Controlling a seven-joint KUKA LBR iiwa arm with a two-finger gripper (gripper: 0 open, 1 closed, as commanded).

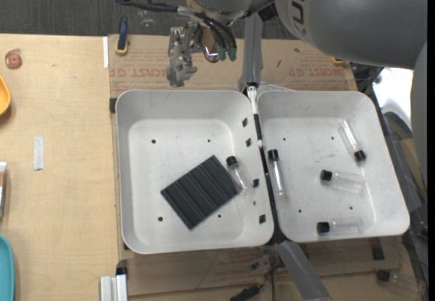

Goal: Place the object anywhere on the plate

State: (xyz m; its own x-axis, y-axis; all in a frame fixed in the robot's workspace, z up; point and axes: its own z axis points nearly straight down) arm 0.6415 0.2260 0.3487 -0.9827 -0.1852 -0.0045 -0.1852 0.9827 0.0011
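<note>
1. A tan bench bears two white bins: left bin (136,157), right bin (380,157).
2. A clear vial (236,172) touches the dark ribbed plate's (201,191) right edge in the left bin.
3. The gripper (180,62) hangs beyond the far rim, its grip unreadable; the vial lies nearer and rightward, its axis near-to-far.

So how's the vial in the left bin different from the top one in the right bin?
The left-bin vial lies touching the dark ribbed plate, cap toward the back; the upper right-bin vial lies apart on bare white floor, cap toward the front. Both are clear tubes with black caps, lying flat.
</note>
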